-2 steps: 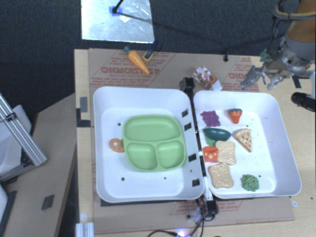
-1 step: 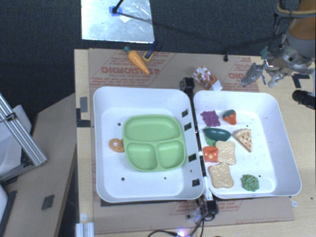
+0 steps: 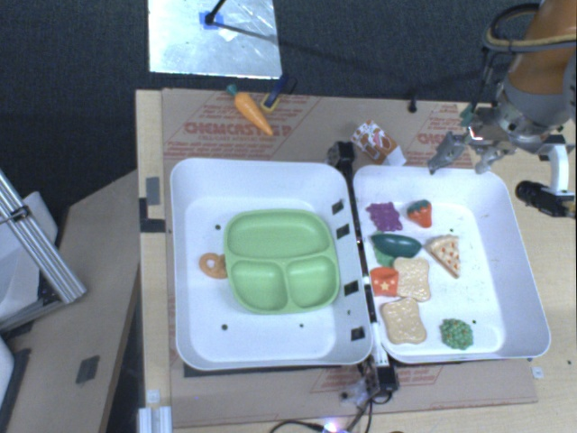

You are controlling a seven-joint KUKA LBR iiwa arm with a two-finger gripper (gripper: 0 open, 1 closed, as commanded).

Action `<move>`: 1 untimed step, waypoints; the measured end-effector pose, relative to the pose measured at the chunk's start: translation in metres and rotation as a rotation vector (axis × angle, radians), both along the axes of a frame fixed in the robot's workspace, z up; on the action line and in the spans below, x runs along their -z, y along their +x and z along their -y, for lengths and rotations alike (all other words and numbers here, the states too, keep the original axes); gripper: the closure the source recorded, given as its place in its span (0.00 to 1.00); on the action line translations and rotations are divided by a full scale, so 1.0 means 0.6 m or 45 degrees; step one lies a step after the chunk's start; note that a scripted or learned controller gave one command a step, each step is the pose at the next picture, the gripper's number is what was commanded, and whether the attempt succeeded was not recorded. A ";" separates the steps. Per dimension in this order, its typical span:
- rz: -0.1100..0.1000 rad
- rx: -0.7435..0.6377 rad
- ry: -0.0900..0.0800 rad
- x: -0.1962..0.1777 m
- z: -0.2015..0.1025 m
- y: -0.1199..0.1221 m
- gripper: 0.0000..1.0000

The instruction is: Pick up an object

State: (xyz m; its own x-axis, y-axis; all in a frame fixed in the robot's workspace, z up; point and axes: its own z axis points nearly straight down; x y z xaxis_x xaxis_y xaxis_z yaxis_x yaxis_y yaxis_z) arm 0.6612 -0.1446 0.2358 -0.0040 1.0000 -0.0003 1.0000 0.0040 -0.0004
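Observation:
My gripper (image 3: 467, 158) hangs open above the far rim of the right bin (image 3: 518, 269), with nothing between its fingers (image 3: 444, 159). Below it in that bin lie a purple grape bunch (image 3: 385, 215), a red strawberry (image 3: 419, 212), a dark green vegetable (image 3: 395, 244), a pizza slice (image 3: 444, 253), an orange-red piece (image 3: 384, 281), a cracker (image 3: 415, 278), a slice of toast (image 3: 403, 321) and a green broccoli (image 3: 457, 334). The strawberry is the nearest item to the gripper.
The left bin (image 3: 194, 206) holds a green divided plate (image 3: 279, 260) and a small pretzel (image 3: 213, 265). Behind the bins on the cardboard lie a toy carrot (image 3: 252, 112) and a small brown-and-white item (image 3: 374, 141). A shiny metal sheet (image 3: 213, 25) sits at the back.

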 end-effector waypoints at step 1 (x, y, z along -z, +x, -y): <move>-0.002 -0.003 0.001 0.087 -0.018 -0.003 0.00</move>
